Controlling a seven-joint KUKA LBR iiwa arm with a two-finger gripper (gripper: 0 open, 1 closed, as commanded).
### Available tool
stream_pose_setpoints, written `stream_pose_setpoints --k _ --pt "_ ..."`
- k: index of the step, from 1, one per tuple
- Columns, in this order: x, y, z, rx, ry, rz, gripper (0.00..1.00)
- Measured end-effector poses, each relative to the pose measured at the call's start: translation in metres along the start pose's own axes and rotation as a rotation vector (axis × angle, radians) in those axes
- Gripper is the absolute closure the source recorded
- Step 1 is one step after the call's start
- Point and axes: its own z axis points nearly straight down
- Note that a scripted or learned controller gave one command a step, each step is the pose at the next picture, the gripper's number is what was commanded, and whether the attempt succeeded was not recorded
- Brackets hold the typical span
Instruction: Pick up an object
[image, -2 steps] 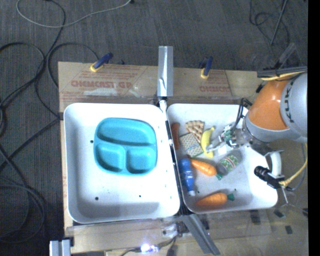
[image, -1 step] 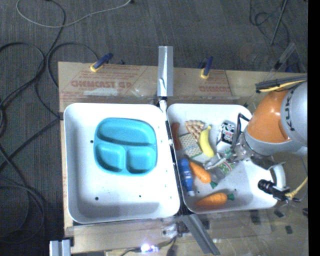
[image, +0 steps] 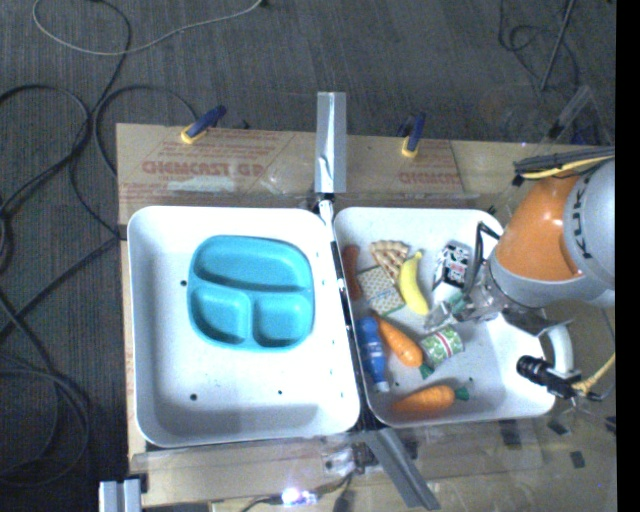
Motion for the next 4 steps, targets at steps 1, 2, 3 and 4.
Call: stream_pose_setpoints --k 1,2,3,4 --pt "0.045 -0.001 -0.105 0.014 0.001 0.061 1.0" --pt "0.051 -0.039 -0.126 0.015 0.003 0.076 1.0" --pt "0.051 -0.039 -0.126 0.015 0.004 0.076 0.0" --pt "0.052 0.003 0.004 0.015 -0.002 0.082 0.0"
